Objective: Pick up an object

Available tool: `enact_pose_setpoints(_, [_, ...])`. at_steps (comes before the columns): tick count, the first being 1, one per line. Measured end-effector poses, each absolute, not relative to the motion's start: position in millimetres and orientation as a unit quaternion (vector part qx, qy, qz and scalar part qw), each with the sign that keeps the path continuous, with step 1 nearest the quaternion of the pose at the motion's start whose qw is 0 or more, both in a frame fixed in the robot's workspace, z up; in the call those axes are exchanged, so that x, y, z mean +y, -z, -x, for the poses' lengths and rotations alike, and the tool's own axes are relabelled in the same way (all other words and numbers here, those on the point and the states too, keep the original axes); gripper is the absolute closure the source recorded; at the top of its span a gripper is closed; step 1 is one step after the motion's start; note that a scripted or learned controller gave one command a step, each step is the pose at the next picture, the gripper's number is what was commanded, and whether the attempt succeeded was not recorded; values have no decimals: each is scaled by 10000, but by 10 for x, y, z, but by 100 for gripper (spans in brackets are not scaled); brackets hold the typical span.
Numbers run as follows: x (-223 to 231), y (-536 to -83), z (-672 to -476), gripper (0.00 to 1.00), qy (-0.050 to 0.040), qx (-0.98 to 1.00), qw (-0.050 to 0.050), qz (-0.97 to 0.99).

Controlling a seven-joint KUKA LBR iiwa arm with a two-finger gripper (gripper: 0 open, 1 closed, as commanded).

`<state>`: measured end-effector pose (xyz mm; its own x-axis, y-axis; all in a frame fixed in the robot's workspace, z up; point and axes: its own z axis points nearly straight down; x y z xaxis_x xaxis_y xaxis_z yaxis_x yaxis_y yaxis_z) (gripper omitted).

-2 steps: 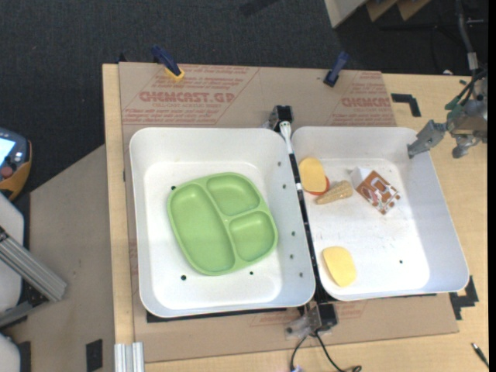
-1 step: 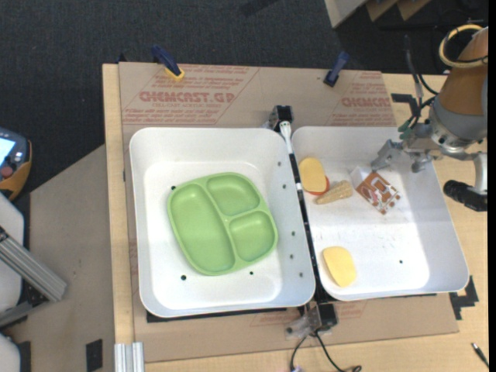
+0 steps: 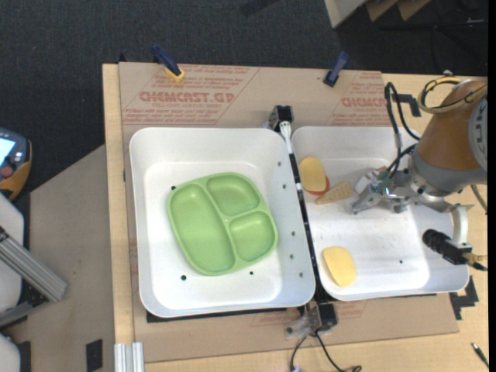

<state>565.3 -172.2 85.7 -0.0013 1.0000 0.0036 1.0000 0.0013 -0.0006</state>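
The gripper (image 3: 364, 194) is low in the right bin (image 3: 403, 273), its jaws spread apart with nothing between them. One tip is right beside a tan cone-shaped piece (image 3: 335, 193), too small to name. A yellow block (image 3: 339, 266) lies nearer the front.

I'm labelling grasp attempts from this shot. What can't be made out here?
- Gripper: too small and blurred to tell whether anything sits between its tips.
- Tan wedge beside the round yellow piece: too small to identify.
- Arm: cut off by the camera view's right edge.
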Motion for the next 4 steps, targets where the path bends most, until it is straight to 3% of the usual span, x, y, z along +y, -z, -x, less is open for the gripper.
enact_pose_setpoints(1, [-1399, -861, -6516, 0, -72, -7074, 70, 7067])
enact_pose_setpoints(2, [-1586, -857, -6596, 0, -117, -7040, 195, 7098])
enact_pose_setpoints(3, [-1756, -839, -6592, 0, -79, -7049, 306, 7086])
enact_pose_setpoints(4, [-1812, -837, -6596, 0, -66, -7062, 355, 7071])
